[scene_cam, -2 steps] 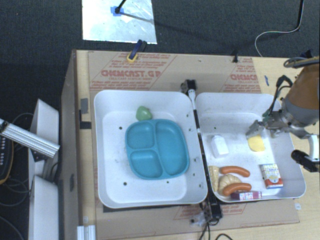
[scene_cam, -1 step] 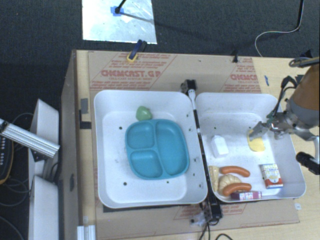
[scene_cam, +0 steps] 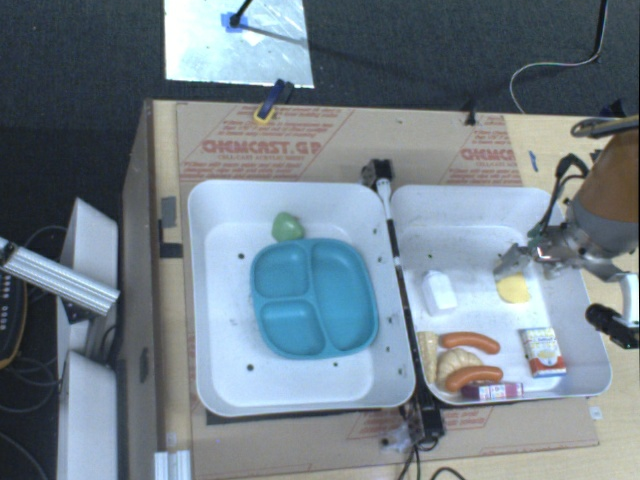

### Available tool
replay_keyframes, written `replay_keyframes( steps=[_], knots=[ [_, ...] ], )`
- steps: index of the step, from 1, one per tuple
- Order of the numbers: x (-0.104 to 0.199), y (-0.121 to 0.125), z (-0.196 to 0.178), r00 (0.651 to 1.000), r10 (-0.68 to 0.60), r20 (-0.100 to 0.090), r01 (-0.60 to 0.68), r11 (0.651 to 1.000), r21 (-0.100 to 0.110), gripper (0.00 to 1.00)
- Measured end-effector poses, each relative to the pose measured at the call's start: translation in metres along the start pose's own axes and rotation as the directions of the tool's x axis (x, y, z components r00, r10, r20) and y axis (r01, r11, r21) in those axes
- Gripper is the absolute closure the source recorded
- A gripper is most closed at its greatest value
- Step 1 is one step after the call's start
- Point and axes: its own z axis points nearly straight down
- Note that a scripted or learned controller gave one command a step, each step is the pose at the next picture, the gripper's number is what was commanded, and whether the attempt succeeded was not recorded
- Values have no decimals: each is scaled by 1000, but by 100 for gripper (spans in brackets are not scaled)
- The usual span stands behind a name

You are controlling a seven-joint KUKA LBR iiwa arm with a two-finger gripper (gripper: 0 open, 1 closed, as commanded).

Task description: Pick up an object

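The yellow lemon [scene_cam: 514, 289], rounded and pale, lay in the right bin [scene_cam: 470, 211]; the gripper [scene_cam: 520, 259] hovered at its twelve o'clock, jaw state indiscernible. Bare floor lay at its nine o'clock.

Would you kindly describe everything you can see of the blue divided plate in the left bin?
The blue divided plate is a rounded-square tray of what looks like smooth plastic, split by raised ridges into three compartments: two side by side at the far end and one at the near left. It lies flat, slightly rotated, on the floor of the left bin, roughly central. A small green object sits at its far edge, seemingly touching the rim.
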Motion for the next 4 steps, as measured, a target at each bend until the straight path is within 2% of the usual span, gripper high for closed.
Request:
replay_keyframes(
  steps=[1,2,3,4],
  knots=[
    [0,15,35,1000,-1,0,1,1000,1,0],
    [0,16,23,1000,-3,2,3,1000,-4,100],
    [0,16,23,1000,-3,2,3,1000,-4,0],
    [0,7,5,1000,2,0,-2,1000,-2,0]
  ],
)
